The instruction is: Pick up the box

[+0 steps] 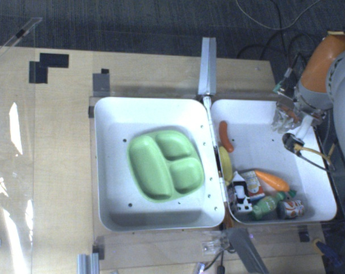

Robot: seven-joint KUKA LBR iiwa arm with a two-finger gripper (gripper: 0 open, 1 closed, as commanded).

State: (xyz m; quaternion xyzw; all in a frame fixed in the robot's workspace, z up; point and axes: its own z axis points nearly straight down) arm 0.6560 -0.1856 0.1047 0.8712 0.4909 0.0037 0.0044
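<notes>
Seemingly upright box (pixel 252 182) leaning in right bin's (pixel 258 138) pile, jaws' (pixel 288 117) state unclear

- You see two white bins side by side: the left bin (pixel 104 170) holds a green tray (pixel 165 164) with three compartments.
- The right bin (pixel 258 119) holds a cluster near its front edge: a small box (pixel 252 182) beside a carrot (pixel 271 181), a green bottle (pixel 264 206), a can (pixel 291 209) and a black-and-white item (pixel 239 194).
- A red sausage (pixel 226 137) and a banana (pixel 225 163) lie along that bin's left wall.
- The gripper (pixel 287 120) hangs over the right bin's far right corner, well apart from the box.
</notes>
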